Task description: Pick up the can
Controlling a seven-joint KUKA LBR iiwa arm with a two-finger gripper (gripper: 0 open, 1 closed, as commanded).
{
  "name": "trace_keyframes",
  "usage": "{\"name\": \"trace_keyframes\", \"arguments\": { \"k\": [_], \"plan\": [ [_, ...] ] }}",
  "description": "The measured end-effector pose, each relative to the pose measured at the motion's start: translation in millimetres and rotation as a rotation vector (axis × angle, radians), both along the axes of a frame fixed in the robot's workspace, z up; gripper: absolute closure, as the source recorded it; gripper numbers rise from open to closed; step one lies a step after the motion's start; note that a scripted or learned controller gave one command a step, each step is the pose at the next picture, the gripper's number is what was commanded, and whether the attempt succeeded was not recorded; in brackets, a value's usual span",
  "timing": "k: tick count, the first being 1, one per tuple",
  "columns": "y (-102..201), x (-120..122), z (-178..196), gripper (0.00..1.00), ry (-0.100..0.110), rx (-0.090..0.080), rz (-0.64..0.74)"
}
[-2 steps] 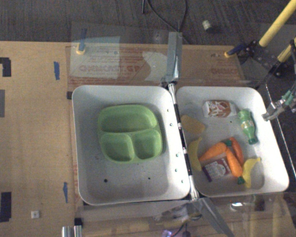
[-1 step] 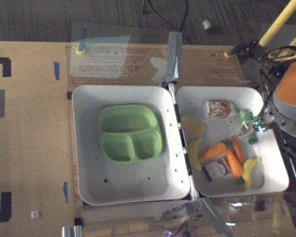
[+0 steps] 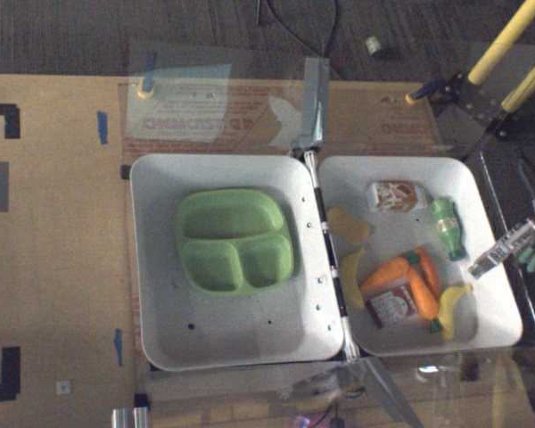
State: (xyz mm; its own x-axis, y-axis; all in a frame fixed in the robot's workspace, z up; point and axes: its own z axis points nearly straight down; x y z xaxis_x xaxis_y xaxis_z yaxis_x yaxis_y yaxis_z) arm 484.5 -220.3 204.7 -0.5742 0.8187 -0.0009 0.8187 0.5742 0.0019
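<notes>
Pincer [image 3: 504, 250] at right bin's [image 3: 495, 205] right rim; cannot tell if released or clenched. Can [image 3: 393, 307] lies on side, well apart, toward bin's near-left. Carrots [image 3: 401, 275] and banana [image 3: 452, 303] touch can; risk: crowded neighbours block approach, pincer nudges can or takes wrong item.

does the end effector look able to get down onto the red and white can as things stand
Probably yes, but tightly: the end effector sits at the right white bin's edge, and the red and white can lies open from above, crowded by orange carrots and a yellow banana.
</notes>
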Motion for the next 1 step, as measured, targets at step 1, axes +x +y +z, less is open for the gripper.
{"name": "trace_keyframes", "arguments": {
  "k": [1],
  "plan": [
    [-2.5, -2.9, 34.9, 1.0, -0.005, -0.004, 0.19]
  ]
}}
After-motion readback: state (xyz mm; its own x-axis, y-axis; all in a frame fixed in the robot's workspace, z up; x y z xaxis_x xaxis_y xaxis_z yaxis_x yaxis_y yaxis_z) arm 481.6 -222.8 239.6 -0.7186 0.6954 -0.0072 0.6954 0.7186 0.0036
